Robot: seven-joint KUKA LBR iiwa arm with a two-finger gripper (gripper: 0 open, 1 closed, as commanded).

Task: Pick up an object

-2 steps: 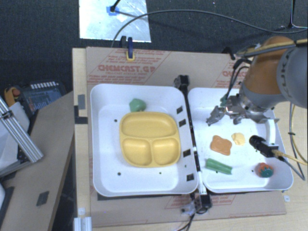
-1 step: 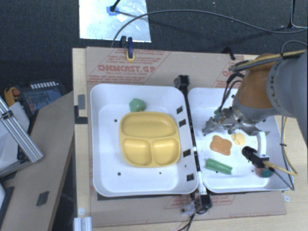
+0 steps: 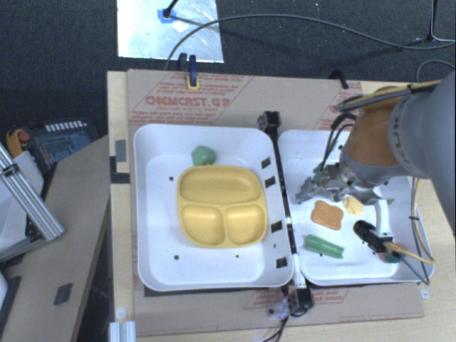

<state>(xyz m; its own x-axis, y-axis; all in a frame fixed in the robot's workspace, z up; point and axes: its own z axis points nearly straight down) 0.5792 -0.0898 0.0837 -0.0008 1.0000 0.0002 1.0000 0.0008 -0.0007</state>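
Step in hand, at a guess: approach, nothing lifted yet. Gripper (image 3: 318, 188) low over right bin (image 3: 296, 155), near its middle, just far side of orange piece (image 3: 328, 215). Open or closed: can't tell from here. Pale yellow piece (image 3: 353, 205) just beside orange piece; green stick (image 3: 324, 246) toward bin's near edge. Next move probably calls for small shift toward near edge, then straight drop onto orange piece. Arm (image 3: 420, 130) comes in over bin's right edge, wrist bent down, orange band (image 3: 370, 137) showing.

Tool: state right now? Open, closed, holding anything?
Tool: cannot be told. It is over the right bin, close to the orange piece.
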